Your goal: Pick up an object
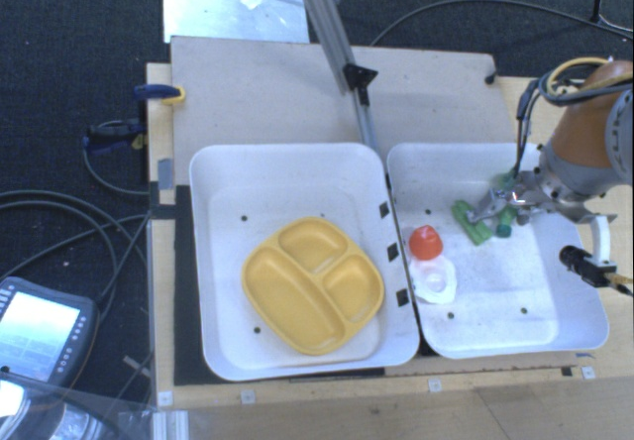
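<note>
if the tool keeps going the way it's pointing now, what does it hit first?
Probably the green object. The tool points toward the picture's left and already sits at or over that piece in the right bin. Contact can't be confirmed from this slanted view.

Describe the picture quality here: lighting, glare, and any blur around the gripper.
Camera view: even, soft overhead light with faint shadows; the left bin and right bin look bright, nearly washed out at their rims; the yellow tray stays crisp; the gripper at the green object is slightly blurred, so its fingers are hard to read.
</note>
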